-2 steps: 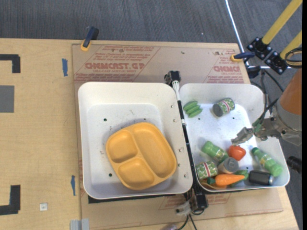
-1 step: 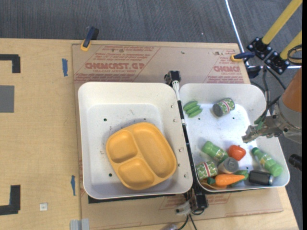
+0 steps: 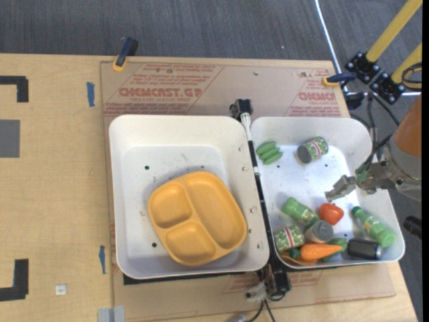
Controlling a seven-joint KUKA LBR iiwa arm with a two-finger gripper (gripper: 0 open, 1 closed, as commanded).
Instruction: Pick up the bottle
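— Progress so far? Nothing is seen lifted; the bottle (image 3: 373,226) lies untouched at the right bin's (image 3: 303,127) near right corner.

— And the gripper (image 3: 347,186)? It is poised just above, apparently released, grasping nothing.

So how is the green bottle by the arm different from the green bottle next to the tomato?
The green plastic bottle by the arm has a white cap and lies near the right bin's edge. The green bottle beside the red tomato sits nearer the bin's middle and shows no white cap. Both lie tilted.
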